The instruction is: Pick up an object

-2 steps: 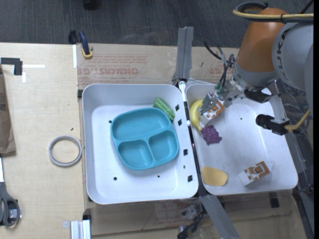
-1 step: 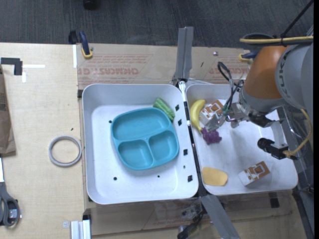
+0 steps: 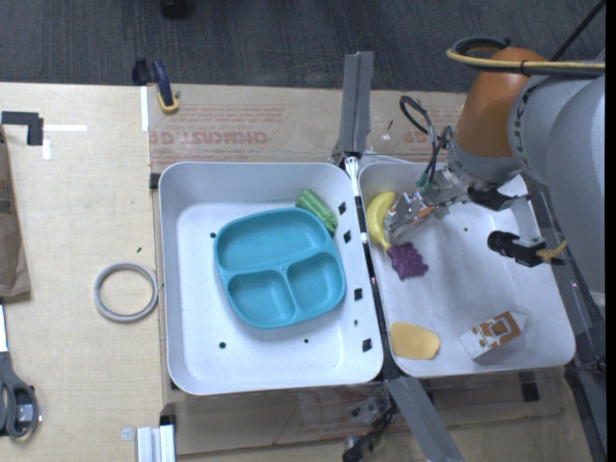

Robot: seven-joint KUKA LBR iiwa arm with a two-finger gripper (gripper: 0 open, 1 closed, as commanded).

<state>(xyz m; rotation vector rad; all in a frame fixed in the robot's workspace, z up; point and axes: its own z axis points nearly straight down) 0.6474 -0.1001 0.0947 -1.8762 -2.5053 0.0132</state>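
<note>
Poised low over the right-hand shallow white plastic bin point(image 3: 539, 349), just beside the curved yellow plastic banana point(image 3: 377, 218) lying against the bin's left wall. Grey two-finger gripper point(image 3: 402, 218) slanted down toward that banana, tips close to or touching its right side; cannot tell whether the jaws stand apart or closed, nor whether anything sits between them.

Just below the banana, a small purple bunch of toy grapes point(image 3: 408, 259). Farther below, near the bin's front edge, a flat round yellow piece point(image 3: 414, 340); to the right of that, a small brown-and-white carton point(image 3: 496, 332) lying tilted.

Likely troubles: banana wedged against the wall, leaving little room for a finger on its far side, so a closing grip may only shove it or skid off its smooth curve. Risk also of nudging the grapes, or of scraping the divider between the two bins. Left of the banana, past the divider, a blue three-compartment plate point(image 3: 279, 268).
</note>
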